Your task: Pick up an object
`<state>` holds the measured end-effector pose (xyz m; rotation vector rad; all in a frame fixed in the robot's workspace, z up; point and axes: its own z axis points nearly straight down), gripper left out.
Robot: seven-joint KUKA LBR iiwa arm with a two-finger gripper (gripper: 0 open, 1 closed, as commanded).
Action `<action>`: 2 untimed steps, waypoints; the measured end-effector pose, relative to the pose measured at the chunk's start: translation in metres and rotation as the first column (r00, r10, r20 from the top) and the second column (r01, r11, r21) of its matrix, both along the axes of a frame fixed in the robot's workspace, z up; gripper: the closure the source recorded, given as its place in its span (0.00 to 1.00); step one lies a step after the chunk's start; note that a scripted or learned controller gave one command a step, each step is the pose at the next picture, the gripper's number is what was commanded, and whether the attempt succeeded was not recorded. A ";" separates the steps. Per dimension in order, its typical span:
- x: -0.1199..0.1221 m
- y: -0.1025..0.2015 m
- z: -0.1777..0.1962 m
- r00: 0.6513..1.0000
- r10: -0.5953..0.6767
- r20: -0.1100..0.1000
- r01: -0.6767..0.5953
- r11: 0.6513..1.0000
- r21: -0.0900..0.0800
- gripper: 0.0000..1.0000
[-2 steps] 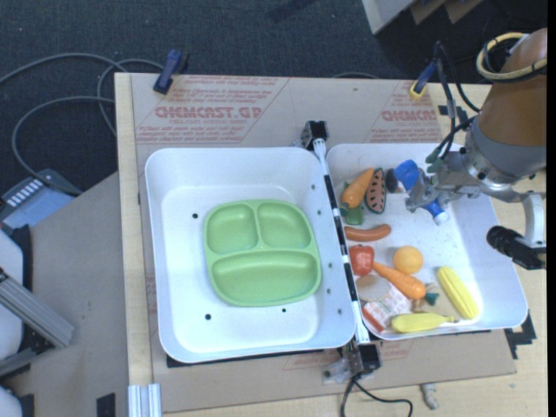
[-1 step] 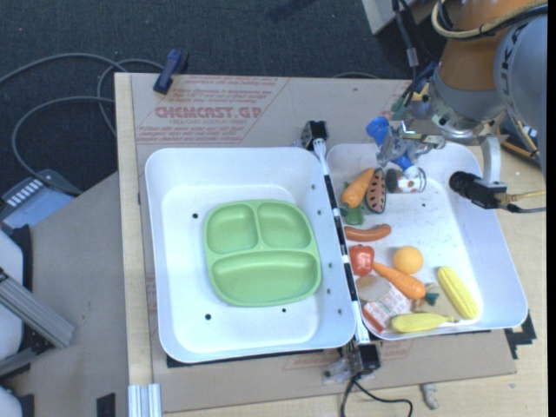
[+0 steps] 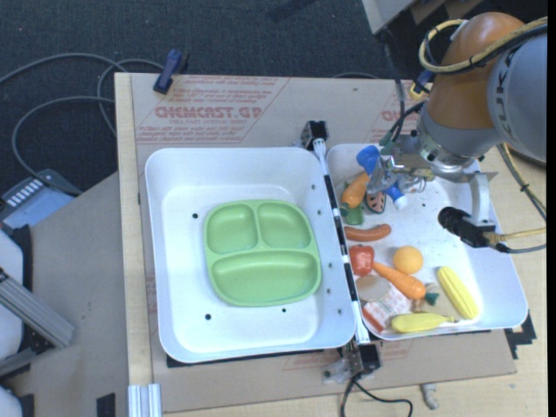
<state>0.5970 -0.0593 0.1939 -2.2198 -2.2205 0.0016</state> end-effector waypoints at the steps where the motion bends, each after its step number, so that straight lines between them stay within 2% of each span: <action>1: -0.043 0.042 0.016 1.000 0.001 0.000 -0.001 1.000 0.001 1.00; 2: -0.058 -0.006 0.038 1.000 -0.002 0.003 0.002 1.000 -0.002 1.00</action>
